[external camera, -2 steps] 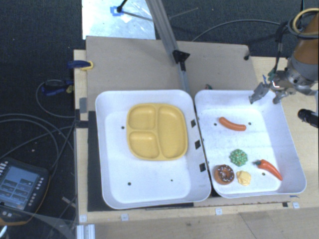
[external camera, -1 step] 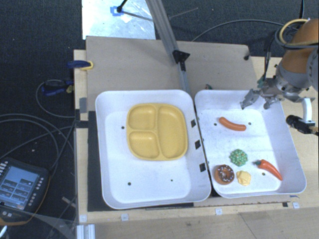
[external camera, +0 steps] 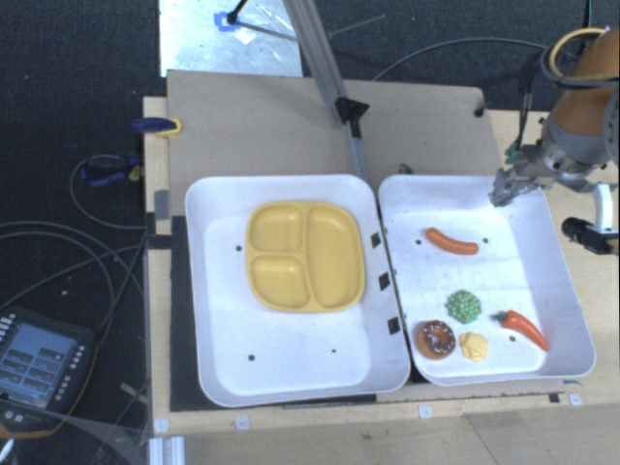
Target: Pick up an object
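Note:
The right bin [external camera: 542, 250] holds a sausage [external camera: 451, 242], a green bunch of peas [external camera: 463, 306], a chocolate doughnut [external camera: 436, 339], a small yellow piece [external camera: 474, 346] and a carrot [external camera: 524, 326]. My gripper [external camera: 506, 191] hangs over the bin's far right corner, up and to the right of the sausage and apart from every item. Nothing shows between its tips.
The left bin [external camera: 218, 337] carries a yellow divided plate [external camera: 304, 256]. A slanted metal pole [external camera: 320, 56] crosses the back of the bench. Cables and a teach pendant [external camera: 39, 364] lie on the floor at left.

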### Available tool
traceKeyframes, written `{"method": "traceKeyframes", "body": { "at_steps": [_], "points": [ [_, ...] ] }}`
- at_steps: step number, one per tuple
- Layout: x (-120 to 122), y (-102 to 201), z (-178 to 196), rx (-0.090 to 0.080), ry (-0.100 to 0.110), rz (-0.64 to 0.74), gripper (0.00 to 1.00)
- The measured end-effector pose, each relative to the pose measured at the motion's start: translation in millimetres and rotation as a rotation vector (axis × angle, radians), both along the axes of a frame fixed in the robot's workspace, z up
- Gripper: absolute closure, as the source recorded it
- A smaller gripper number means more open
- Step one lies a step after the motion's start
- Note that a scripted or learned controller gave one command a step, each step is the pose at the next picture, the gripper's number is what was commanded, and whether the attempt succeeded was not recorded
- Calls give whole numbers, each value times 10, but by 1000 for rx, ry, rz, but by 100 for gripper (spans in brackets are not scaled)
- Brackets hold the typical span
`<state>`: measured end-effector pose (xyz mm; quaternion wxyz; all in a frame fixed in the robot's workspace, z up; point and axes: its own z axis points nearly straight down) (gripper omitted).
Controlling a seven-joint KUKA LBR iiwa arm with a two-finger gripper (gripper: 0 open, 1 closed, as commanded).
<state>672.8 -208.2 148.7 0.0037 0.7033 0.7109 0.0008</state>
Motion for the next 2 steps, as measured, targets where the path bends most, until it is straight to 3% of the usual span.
{"method": "traceKeyframes", "body": {
  "at_steps": [1,2],
  "points": [
    [27,-9,665,1,-4,-2,100],
    [39,-8,694,3,2,-2,100]
  ]
}}
